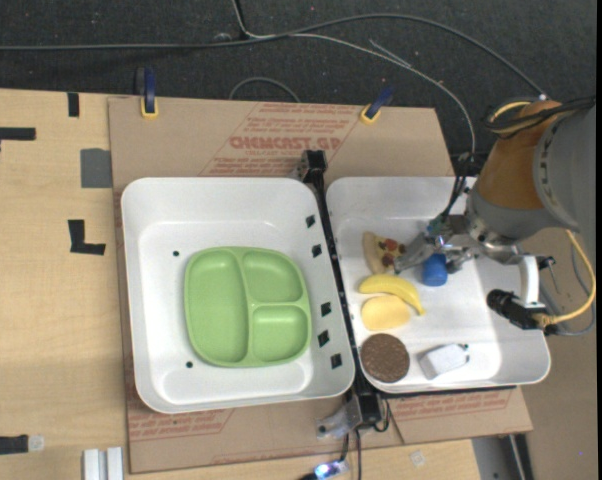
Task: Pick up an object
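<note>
Arm Low Over the Toy Bin

Toys sat in the right bin [501, 368], and the gripper [436, 253] was down among them. A small blue thing [435, 272] was right at the tip, maybe touching it. It was too blurry to tell how the tip was set, or if it had the blue thing.

Just beside the tip, on the side away from the arm, lay a brown and white toy [383, 252]. A banana [392, 290] and a round yellow piece [384, 314] lay a little nearer the front of the bench. Past them sat a brown cookie [385, 356] and a small white block [443, 360]. The left bin [151, 208], well apart from the tip, held a green plate [247, 304].

The blue thing looked small and round, so it could roll or pop away. The toys were close together, so a push could bump the banana and grab nothing.
</note>
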Robot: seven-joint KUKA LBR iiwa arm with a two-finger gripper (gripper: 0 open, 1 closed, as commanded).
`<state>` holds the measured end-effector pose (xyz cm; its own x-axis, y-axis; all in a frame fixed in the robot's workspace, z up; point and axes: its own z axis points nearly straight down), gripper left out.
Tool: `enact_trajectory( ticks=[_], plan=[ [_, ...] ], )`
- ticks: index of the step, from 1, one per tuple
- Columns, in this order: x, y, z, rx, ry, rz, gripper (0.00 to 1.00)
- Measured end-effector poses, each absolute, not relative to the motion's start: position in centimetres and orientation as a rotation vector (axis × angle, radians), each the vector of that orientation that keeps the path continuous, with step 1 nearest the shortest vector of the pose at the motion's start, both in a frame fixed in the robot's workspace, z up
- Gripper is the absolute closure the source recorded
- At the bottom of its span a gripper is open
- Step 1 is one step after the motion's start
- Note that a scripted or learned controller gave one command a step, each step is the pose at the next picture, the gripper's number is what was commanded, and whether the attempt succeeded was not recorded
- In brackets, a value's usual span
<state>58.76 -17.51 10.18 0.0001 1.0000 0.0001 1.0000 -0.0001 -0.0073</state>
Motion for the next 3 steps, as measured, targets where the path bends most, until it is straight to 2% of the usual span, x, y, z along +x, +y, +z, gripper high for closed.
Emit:
enact_trajectory(
  ticks=[1,2,3],
  plan=[
    [58.8,-17.5,8.5,-2.220,-2.223,0.003,0.00],
    [58.9,-17.5,9.7,-2.222,-2.226,0.001,1.00],
    [59.0,-17.2,13.9,-2.220,-2.224,-0.001,1.00]
  ],
)
